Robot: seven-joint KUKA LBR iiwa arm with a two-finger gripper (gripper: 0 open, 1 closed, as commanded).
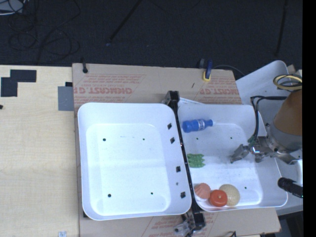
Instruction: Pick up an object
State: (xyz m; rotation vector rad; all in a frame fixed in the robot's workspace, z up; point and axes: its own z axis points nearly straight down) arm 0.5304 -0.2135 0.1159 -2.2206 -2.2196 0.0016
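Your grey arm with the orange band (295,113) reaches in from the right, its wrist low over the right shallow white bin (247,113). The two-finger gripper (239,154) points left and slightly down near that bin's right side; its fingers look apart, with nothing between them.

You can see a blue plastic bottle (197,125) lying on its side near the bin's far edge, a small green leafy piece (195,160) by the divider, and a pink, a red (218,198) and a beige round piece clustered in the near corner.
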